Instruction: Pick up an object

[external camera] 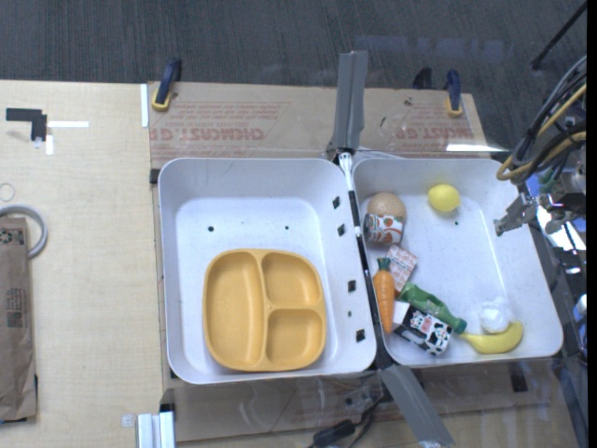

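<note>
Nearest, along the front edge of the right bin [544, 292], a banana [496, 341] lies in the right corner with a small white lump [492, 315] touching its upper side. Left of them sits a black-and-white cow-patterned carton [428, 332], and a green packet [432, 305] lies slantwise just behind it. A carrot [384, 296] lies lengthwise against the bin's left wall, its green top pointing away, and a small checked packet [402, 265] rests just beside that top.

In the left bin [169, 250], a yellow three-part plate [265, 309] fills the front half.

Farther back in the right bin, a round brown-and-white item [383, 217] sits by the left wall, and a lemon [444, 198] lies apart from it near the back wall.

At about the same depth, the gripper [519, 216] hangs over the right bin's right rim, well apart from the lemon and from everything else in the bin. How far it is open cannot be told at this size, and no object can be seen in its grasp.

On the bench [84, 250] to the left, a brown paper bag [14, 317] lies at the edge of the view. Behind both bins lies a sheet of cardboard [244, 125], held by a blue-and-yellow clamp [168, 84] at its left end and another [453, 92] towards the right.
</note>
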`<state>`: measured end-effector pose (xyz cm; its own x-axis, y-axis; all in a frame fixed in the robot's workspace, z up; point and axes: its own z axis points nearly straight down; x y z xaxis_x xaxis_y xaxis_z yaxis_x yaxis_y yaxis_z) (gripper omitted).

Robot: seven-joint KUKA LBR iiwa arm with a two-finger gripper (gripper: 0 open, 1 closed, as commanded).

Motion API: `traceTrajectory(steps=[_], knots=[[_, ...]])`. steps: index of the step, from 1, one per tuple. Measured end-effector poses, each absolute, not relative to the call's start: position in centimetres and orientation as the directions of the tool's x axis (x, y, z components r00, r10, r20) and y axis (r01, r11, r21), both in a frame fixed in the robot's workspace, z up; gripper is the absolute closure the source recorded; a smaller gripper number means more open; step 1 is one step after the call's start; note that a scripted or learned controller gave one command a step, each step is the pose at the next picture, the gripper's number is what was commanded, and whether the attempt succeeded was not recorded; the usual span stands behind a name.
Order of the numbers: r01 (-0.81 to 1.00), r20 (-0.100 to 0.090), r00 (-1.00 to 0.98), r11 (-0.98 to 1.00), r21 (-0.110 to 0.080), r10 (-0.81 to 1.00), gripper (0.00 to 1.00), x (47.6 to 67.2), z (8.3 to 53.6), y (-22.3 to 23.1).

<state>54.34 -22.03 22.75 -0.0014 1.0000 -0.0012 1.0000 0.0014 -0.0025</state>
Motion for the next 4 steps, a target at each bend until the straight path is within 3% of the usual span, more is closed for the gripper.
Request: traceTrajectory(steps=[1, 2, 3, 4], knots=[[0.997, 0.010, 0.083, -0.083, -0.002, 0.996, 0.00, 54.8, 9.4, -21.1], [0.996, 0.003, 0.086, -0.086, 0.000, 0.996, 1.00, 54.8, 10.4, -21.4], [0.999, -0.002, 0.041, -0.041, -0.001, 0.999, 1.00, 53.9, 19.8, -17.5], [0.969, -0.003, -0.245, 0.245, 0.000, 0.969, 1.00, 61.0, 21.0, -17.5]])
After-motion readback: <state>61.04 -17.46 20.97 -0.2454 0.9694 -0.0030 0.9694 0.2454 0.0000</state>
